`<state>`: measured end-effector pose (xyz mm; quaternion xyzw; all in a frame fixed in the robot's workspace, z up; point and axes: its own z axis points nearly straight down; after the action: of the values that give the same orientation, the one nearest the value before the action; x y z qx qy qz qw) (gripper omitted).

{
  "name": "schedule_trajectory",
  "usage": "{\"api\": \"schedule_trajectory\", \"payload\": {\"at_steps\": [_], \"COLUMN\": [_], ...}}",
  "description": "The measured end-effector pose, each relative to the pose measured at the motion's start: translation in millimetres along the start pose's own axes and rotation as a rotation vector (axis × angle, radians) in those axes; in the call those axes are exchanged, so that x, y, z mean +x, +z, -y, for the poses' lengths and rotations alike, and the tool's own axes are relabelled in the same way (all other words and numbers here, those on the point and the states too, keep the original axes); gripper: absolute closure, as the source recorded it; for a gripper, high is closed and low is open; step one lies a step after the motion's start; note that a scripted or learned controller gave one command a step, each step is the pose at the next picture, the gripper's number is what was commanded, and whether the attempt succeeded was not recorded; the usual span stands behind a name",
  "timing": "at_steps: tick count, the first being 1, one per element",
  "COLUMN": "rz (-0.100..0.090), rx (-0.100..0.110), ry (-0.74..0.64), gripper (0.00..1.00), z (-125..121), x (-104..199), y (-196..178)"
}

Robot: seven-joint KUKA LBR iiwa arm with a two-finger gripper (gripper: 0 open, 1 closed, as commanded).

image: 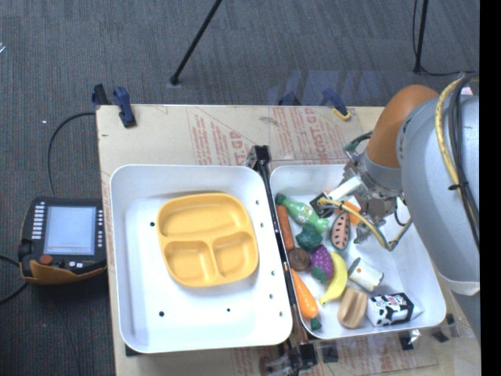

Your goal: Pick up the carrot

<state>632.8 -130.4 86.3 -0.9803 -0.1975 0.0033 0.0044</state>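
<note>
The carrot (305,294) you want lies in the right bin (427,269), tight against its left wall near the front corner, its thick orange end toward the back and its green top toward the front. It runs roughly along the wall. A banana (337,279) curves just to its right, and a bunch of purple grapes (322,261) sits at its upper end, close enough to get in the way.

Your gripper (368,210) hangs over the back part of the same bin, above a watermelon slice (340,230) and a green bottle (297,210), well apart from the carrot. I cannot tell from here how the fingers stand; cables and the wrist hide them, and nothing can be seen held between them.

To do this step well, carry the gripper forward and left until it is over the carrot's middle, clear of the grapes. Turn the wrist so the fingers close across the carrot's width, not along it. The wall is the likely trouble: one finger has to slip between carrot and wall, so come down straight and slowly. A second orange piece (286,232) lies further back along the same wall; do not mistake it for your target.
</note>
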Motion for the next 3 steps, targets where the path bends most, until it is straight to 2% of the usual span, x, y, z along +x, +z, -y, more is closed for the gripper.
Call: {"api": "schedule_trajectory", "payload": {"at_steps": [1,2,3], "rz": [-0.001,0.001,0.002], "rx": [-0.001,0.007,0.007], "ry": [0.135,0.136,0.136], "gripper": [0.0,1.0,0.0], "z": [-12.7,-11.9,-11.9], "x": [-30.8,-31.0,-31.2], "y": [-0.1,-8.9,-8.5]}}
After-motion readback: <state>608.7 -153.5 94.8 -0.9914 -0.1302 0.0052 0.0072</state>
